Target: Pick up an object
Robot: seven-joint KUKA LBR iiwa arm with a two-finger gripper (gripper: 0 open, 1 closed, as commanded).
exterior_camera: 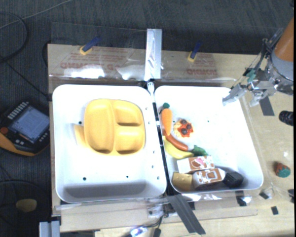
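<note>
You're looking at a robotics lab setup, not a kitchen: 2 white bins (64, 147) on a plywood bench (266, 147), taped-down plastic sheeting (103, 65), loose cables (19, 19) on dark carpet (187, 9), and a teach pendant (22, 127) parked on the floor.

No text can be read for certain. Red lettering runs across the clear plastic sheet (138, 65) along the far edge of the table (266, 147), in a patch on each side of the centre, but it is too faint and blurred to make out. The small brown-and-white carton (203, 174) at the near edge of the right bin (227, 132) bears printing that is also too small to read
</note>
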